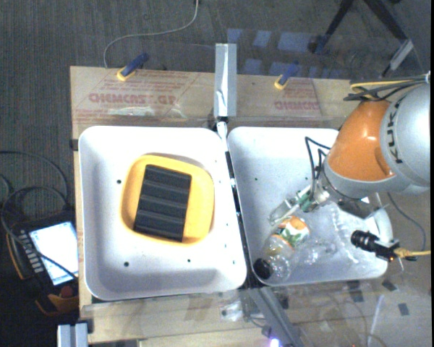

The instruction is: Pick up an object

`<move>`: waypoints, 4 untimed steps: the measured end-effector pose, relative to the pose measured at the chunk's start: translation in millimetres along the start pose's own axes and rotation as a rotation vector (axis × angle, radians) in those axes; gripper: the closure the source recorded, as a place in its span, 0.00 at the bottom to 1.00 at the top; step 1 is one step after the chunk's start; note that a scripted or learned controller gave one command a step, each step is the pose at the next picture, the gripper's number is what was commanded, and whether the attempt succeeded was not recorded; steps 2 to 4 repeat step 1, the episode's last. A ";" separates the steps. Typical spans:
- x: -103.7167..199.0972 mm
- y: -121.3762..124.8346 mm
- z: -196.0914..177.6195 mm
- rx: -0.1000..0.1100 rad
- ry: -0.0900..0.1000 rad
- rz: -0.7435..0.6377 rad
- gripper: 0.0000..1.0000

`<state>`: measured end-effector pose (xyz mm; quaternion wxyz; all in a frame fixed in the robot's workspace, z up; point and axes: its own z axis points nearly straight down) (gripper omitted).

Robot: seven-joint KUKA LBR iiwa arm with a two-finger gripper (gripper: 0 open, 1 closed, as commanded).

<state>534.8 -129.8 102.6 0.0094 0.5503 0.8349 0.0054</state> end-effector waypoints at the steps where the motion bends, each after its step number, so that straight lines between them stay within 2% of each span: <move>1: 24.8 -35.0 8.5 -0.006 -0.010 -0.105 0.00; 4: 24.8 -35.0 8.5 -0.006 -0.010 -0.105 0.00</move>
